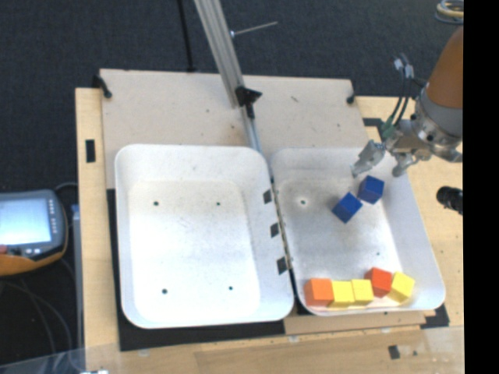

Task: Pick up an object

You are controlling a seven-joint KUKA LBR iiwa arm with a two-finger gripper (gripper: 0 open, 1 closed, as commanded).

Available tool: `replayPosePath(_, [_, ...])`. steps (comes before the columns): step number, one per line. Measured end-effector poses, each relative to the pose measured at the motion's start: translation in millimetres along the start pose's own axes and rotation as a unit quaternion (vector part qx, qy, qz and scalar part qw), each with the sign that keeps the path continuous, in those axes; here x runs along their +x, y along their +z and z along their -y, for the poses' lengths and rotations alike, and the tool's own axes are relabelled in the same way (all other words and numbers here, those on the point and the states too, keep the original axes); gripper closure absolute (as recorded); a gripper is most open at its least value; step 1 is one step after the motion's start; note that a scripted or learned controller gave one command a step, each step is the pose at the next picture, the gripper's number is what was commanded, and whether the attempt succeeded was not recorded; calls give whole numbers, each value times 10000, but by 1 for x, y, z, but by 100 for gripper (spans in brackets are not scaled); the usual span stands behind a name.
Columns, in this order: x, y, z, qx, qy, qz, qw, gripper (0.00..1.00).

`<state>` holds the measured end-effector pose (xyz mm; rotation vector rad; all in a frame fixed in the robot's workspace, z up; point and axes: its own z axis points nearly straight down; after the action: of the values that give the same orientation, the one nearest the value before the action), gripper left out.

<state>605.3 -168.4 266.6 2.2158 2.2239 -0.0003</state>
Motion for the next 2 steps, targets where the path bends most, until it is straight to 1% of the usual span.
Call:
replayPosePath(1, [-32, 150, 1, 37, 26, -1, 10000, 0])
replayPosePath(2, [-33, 134, -2, -17, 38, 3, 10000, 100])
